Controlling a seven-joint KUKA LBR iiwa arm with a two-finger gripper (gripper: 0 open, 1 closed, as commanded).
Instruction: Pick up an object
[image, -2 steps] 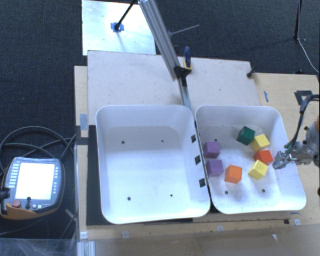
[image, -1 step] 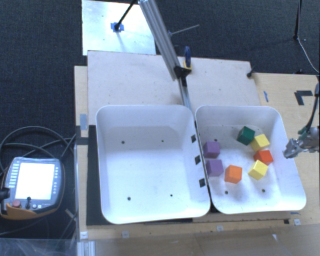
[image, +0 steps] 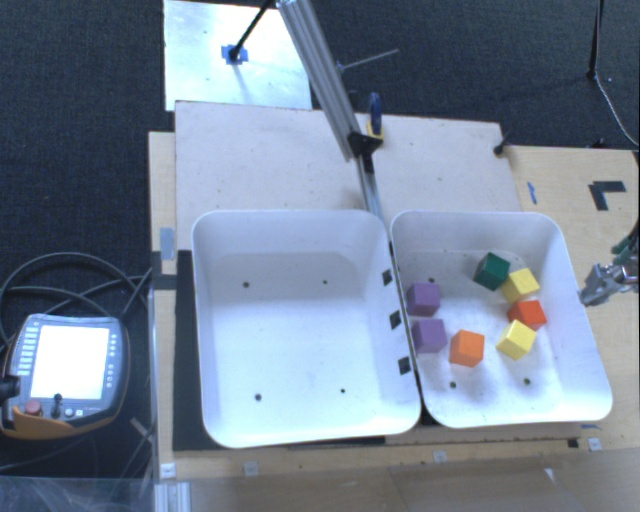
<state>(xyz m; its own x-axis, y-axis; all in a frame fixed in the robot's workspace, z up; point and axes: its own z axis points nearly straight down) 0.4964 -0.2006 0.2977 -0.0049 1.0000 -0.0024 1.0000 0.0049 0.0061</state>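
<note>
Bench (image: 300, 160) carried two shallow white bins side by side, seen from above at a slant. Left bin (image: 300, 230) held no blocks. Right bin (image: 575, 290) held seven small cubes, gathered in its middle and toward its right wall.

By the divider between the bins sat two purple cubes (image: 424, 297), one just in front of the other. An orange cube (image: 467, 347) lay near the bin's centre, toward the front edge. A green cube (image: 491, 270) sat toward the back edge, touching or almost touching a yellow cube (image: 520, 284). In front of that came a red cube (image: 527, 313), then a second yellow cube (image: 516, 339), these running in a short line along the right wall.

Gripper (image: 600, 285) sat at the far right, just outside the right bin's right wall, level with the red cube. Only part of it was visible, and whether it was spread or closed could not be told. Nothing was seen held in it.

Every cube lay to the left of the gripper, across the bin wall. Nearest were the red cube and the two yellow ones, so a pick would likely have begun with a short reach leftward over the rim and down. The purple pair lay farthest from it.
</note>
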